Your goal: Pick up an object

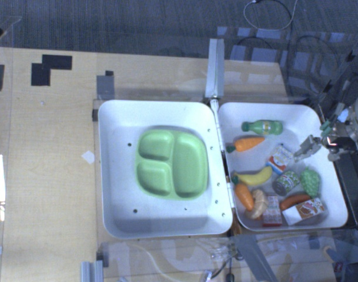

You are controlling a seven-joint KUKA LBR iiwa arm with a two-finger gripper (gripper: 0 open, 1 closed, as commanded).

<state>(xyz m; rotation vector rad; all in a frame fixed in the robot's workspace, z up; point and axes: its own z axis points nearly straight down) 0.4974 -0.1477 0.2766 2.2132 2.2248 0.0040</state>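
Two shallow white bins sit side by side on a wooden bench. The left bin (pixel 114 175) holds a green divided plate (pixel 172 164) lying flat near its centre. The right bin (pixel 311 113) holds the loose objects, and positions below are given relative to the yellow banana (pixel 254 177), which lies near that bin's middle.

Above the banana lies a carrot (pixel 249 144), and farther above it a green bottle (pixel 263 127) on its side. Below the banana, at the bin's left wall, is a second carrot (pixel 244 197), with a tan pastry-like piece (pixel 259 203) just beside it. To the banana's right stand a small carton (pixel 280 157) and a tin can (pixel 287 183); beyond the can is a green broccoli-like item (pixel 311 182). Below the can lie a red sausage (pixel 295 201) and a white-and-red box (pixel 304 210).

The gripper (pixel 305 148) hangs over the bin's right part, up and right of the banana, close to the small carton. Whether it is released or clenched cannot be told; nothing is seen in its grasp.
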